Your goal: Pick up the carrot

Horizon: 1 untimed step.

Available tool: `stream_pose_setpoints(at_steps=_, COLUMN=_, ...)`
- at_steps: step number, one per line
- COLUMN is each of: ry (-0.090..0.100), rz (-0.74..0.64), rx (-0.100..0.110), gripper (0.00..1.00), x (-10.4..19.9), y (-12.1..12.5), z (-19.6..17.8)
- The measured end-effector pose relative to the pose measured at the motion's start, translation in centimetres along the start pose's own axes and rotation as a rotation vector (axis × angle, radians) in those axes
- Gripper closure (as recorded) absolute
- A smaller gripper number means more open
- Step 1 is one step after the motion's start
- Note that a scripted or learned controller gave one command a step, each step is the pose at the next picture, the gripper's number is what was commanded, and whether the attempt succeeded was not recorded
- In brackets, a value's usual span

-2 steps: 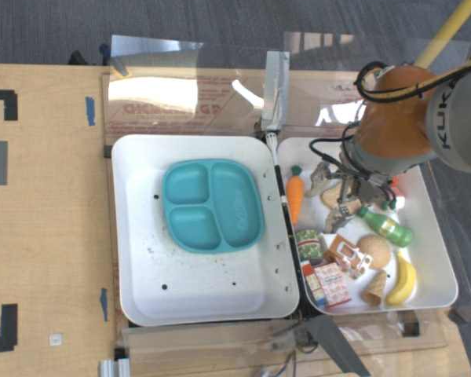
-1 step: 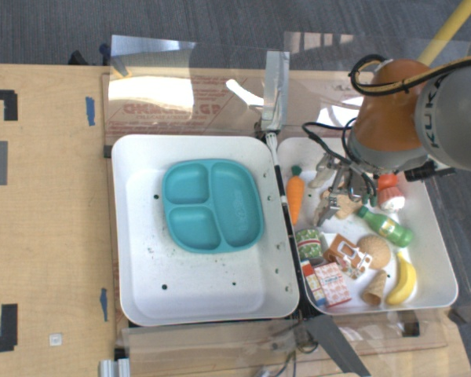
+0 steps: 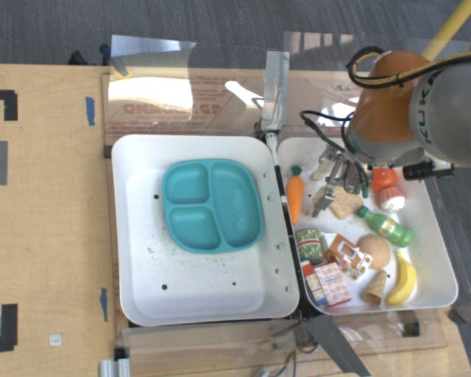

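The orange carrot (image 3: 295,197) with a green top lies along the left wall of the right bin (image 3: 442,267), pointing down the frame. My gripper (image 3: 330,185) hangs over the right bin just right of the carrot, its metal fingers (image 3: 323,200) spread apart with nothing between them. The fingertips hover near a tan cracker-like piece (image 3: 345,205), a short gap from the carrot.
The right bin also holds a red and white item (image 3: 387,188), a green bottle (image 3: 385,227), a banana (image 3: 403,282), a round bun (image 3: 374,250), an ice-cream cone (image 3: 374,289), a green can (image 3: 309,244) and small boxes (image 3: 330,282). A teal divided plate (image 3: 213,204) lies in the left bin (image 3: 141,234).
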<state>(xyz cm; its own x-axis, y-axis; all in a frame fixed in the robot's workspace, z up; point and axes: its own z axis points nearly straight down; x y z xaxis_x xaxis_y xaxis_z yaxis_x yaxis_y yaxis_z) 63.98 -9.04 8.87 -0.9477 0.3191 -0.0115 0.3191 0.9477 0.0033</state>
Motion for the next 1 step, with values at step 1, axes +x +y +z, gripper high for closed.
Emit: stream_pose_setpoints(at_steps=1, ry=0.002, rz=0.296, rx=0.000, gripper=0.00, x=0.55, y=-0.54, z=-0.02)
